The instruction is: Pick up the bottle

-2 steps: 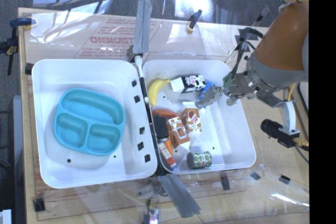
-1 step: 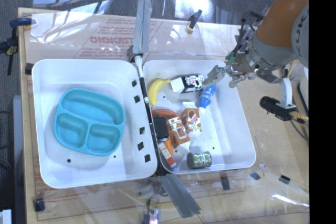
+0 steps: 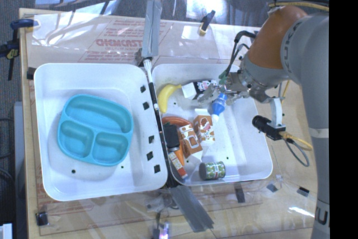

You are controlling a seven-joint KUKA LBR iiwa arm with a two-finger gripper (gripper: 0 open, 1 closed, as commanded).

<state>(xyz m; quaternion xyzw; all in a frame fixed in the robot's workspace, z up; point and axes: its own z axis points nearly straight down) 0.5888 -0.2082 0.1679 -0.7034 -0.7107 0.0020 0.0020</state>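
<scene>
The bottle (image 3: 218,104) — blue cap, pale body — sits tilted in the right bin (image 3: 254,148), near its back wall and just beside the gripper (image 3: 226,89). I cannot tell how that gripper is set. Nearby lie a banana (image 3: 165,95), two cartons (image 3: 197,132) and a can (image 3: 212,170). The left bin (image 3: 47,87) holds a blue tray (image 3: 95,130).

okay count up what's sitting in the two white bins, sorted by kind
Divided tray, blue: 1
Banana: 1
Bottle, blue cap: 1
Can: 1
Cartons or packets, orange and white: at least 2, piled and hard to separate
Total: at least 6
</scene>
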